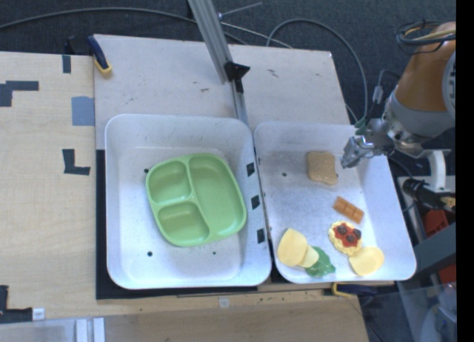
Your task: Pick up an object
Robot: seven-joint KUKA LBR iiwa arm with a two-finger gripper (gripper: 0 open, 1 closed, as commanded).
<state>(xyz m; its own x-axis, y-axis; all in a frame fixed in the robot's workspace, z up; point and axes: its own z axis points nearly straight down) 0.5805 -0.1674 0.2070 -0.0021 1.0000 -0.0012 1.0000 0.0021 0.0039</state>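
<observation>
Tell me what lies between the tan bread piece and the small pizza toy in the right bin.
In the camera view, a small orange-brown block lies between the tan bread piece and the pizza toy, apart from both, on the right bin's floor.

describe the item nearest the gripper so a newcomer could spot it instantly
Start at the right white bin, the one without the green divided plate. In its upper half, just left of the gripper, lies a tan bread-like piece. It is matte, plain beige and roughly squarish, unlike the yellow, orange and red items clustered lower down.
</observation>
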